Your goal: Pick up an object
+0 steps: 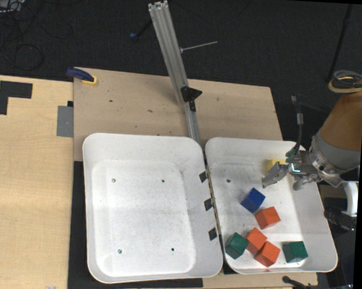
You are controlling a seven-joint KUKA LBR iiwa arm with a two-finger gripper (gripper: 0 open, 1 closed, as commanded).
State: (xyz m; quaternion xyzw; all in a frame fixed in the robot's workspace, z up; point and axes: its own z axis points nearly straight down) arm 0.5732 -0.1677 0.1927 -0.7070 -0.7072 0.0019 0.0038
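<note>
The right bin (229, 159) holds several blocks. A blue cube (252, 199) lies near its middle with an orange cube (267, 217) just below it. Two more orange cubes (256, 239) (268, 254) sit at the front, flanked by two green cubes (236, 245) (294, 251). A small yellow block (272, 163) lies at the upper right, partly hidden by a finger. My gripper (287, 178) hovers over the bin's upper right part, open, with its fingers spread and nothing between them. The yellow block is just beside its left finger (273, 175).
The left bin (94, 150) sits beside the right one, joined by black clips. A slanted aluminium rail (171, 57) rises behind the bins. A blue and yellow clamp (82, 75) lies at the bench's far left corner.
</note>
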